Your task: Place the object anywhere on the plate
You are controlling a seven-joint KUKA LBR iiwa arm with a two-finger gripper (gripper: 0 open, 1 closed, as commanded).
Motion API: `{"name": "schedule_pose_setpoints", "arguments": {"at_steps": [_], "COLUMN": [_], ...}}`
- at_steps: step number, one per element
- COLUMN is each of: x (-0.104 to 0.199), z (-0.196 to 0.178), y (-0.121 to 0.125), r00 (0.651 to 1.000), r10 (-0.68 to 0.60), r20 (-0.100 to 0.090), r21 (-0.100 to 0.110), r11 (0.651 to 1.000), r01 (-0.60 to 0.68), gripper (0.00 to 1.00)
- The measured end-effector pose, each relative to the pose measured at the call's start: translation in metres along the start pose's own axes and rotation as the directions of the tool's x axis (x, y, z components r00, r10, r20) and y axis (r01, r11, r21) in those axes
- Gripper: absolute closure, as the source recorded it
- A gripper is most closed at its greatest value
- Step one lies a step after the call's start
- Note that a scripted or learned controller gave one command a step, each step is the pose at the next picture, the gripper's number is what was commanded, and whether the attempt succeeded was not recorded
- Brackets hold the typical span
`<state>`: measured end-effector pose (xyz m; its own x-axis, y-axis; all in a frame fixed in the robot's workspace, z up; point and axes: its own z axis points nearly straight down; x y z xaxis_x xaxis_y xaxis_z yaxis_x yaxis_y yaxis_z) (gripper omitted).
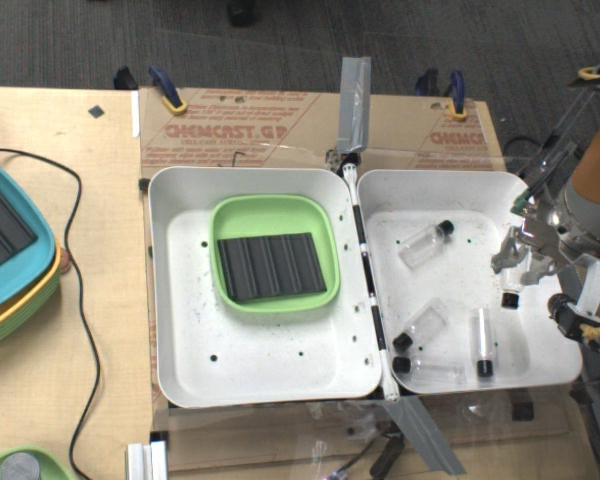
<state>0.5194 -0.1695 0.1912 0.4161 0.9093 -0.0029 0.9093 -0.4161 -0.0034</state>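
Sitting side by side on the bench (70,368) are two shallow white bins, the left bin (180,298) and the right bin (380,193), both of smooth plastic with rounded corners and a few small dark holes in their floors. In the left bin lies one plate (273,215), pale green, squarish with soft rounded corners and a raised rim; it sits toward the far side of that bin. One dark grey ribbed slab (275,266), rectangular and matte, rests on the plate and covers most of its near half.

The right bin holds the vials, clear tubes with black caps. Five can be counted: one (423,241) far and near the middle of that bin, one (422,326) nearer the plate's side, one (430,368) lying along the near wall, one (482,338) toward the near right, and one (511,298) just under the gripper. Each is see-through and hard to pick out against the white floor, so the black caps mark them best.

The gripper (515,258) hangs over the right side of the right bin, metal and grey. Whether it is released or clenched cannot be told, nor whether it grasps the vial below it.
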Motion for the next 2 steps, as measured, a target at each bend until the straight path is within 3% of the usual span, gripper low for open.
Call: {"name": "schedule_pose_setpoints", "arguments": {"at_steps": [1, 2], "x": [0.000, -0.021], "z": [0.000, -0.076], "y": [0.000, 0.010], "r00": [1.000, 0.945], "r10": [0.000, 0.327], "r20": [0.000, 0.000], "r21": [0.000, 0.000], "r11": [1.000, 0.945], "r01": [0.000, -0.327], "gripper": [0.00, 0.00]}}
